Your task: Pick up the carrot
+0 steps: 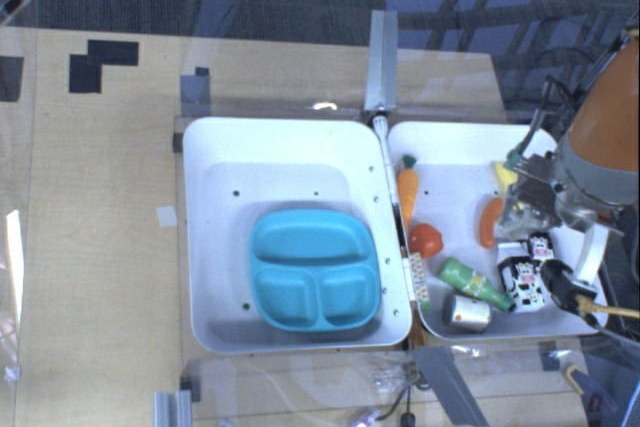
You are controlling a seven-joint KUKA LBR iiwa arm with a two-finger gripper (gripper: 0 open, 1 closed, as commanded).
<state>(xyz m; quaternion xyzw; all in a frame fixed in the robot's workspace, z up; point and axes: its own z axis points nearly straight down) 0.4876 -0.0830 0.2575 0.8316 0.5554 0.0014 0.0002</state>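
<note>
Pale wood is showing across the bench (90, 245), with grey carpet running behind it along the top. The left bin (215, 155) is holding a blue divided tray (315, 267) near its front edge. In the right bin (450, 150) the carrot (408, 189) is lying beside the left wall, a red tomato (425, 239) just in front of it. The gripper (522, 233) is hanging over that bin's right side (its state I cannot tell), and the arm is partly covering a yellow item (504, 174) and an orange one (488, 221).
</note>
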